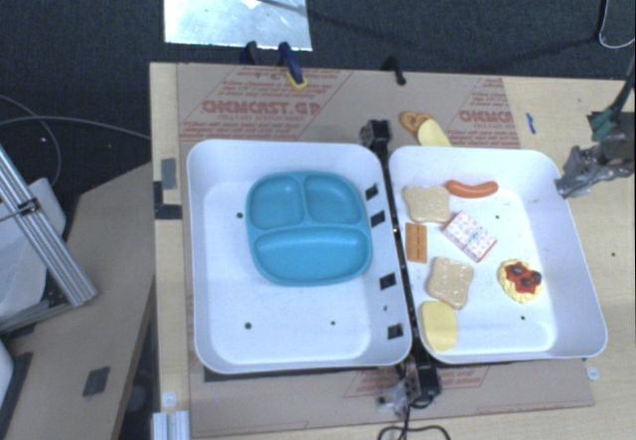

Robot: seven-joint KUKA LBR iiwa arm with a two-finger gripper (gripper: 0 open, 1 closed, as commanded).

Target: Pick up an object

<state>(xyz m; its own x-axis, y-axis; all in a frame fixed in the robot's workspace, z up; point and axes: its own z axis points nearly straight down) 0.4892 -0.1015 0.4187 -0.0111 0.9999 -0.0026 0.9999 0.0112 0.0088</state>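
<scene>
Across the tabletop (556, 90), two shallow white bins sit side by side, touching along their inner walls. Starting at the nine o'clock side, the left bin (214, 329) holds a blue divided plate (306, 227) near its middle, with two small sections toward twelve o'clock and one wide section toward six o'clock.

Moving toward three o'clock, the right bin (571, 309) carries a scatter of toy food. A thin cracker (416, 242) lies against the bin's nine o'clock wall. A slice of bread (427, 203) rests toward eleven o'clock, and a red sausage (472, 189) lies just beside it at twelve o'clock. A small pink-and-white packet (469, 235) sits near the middle, tilted. A second slice of bread (449, 281) lies toward six o'clock from the packet, and a pale yellow piece (439, 325) sits by the six o'clock wall, nearly touching that slice. A small round pizza (521, 279) with red topping rests toward four o'clock, apart from the others.

Outside the bins at twelve o'clock, a small pretzel (410, 119) and another yellow piece (433, 135) lie on the tabletop.

At the three o'clock edge, the gripper (581, 175) hangs over the right bin's outer rim, well apart from all the food and holding nothing; whether it is spread or pressed together I cannot tell.
</scene>
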